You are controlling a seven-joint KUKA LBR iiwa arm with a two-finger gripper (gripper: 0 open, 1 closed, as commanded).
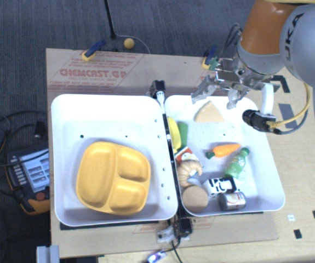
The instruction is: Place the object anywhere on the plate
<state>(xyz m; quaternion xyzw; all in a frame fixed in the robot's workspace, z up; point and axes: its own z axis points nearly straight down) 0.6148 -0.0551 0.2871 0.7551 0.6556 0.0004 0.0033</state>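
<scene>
Plate (113,177) is sitting in the left bin (64,108), nothing on it; gripper (218,96) is hovering over the tan wedge (208,113), fingers (200,94) spread wide, holding nothing.

light: bright, even, from overhead
glare: soft sheen on the glossy yellow compartment plate (113,178)
shadows: faint, short, inside the shallow white plastic bins (64,147)
focus: fairly sharp; slight softness and grain overall
</scene>
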